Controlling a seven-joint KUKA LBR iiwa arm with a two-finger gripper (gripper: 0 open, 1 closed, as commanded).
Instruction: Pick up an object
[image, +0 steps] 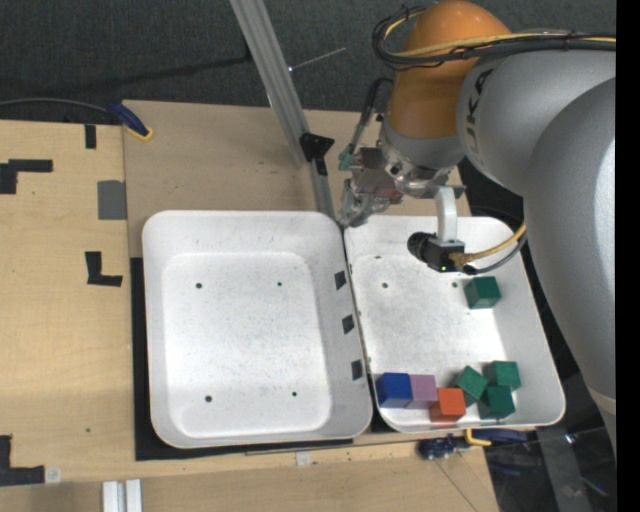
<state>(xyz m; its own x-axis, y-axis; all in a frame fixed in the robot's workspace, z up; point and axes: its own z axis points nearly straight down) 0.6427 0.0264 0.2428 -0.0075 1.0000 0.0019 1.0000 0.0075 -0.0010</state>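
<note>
Grey arm link (560, 150) bulks nearest the lens at right, w/ the orange band (440, 40) above the wrist. Gripper (358, 208) sits at the far-left corner of the right bin (420, 310), just by the divider btw bins. Whether it's spread or closed: can't tell, too blurred and dark. Nothing seen held in it.

Outward from there: bare white floor under and around the tool, no obj near it. Closest candidate is the lone green block (483, 292), mid-bin toward the right wall, well apart from the others. Rest are bunched along the near wall: blue block (395, 388), purple block (423, 388) touching it, orange block (450, 402), then a green cluster (492, 388) of three. Left bin (150, 240) has no blocks.

Judgement: step is approach/target selection; pick not yet made. To do it well, go for the lone green block. It has free space on all sides, so the tool can straddle it w/o nudging neighbours. Centre over it, align w/ its flat faces, descend straight, close, then lift vertically. Near-wall cluster is riskier: packed tight, wall blocks entry.
</note>
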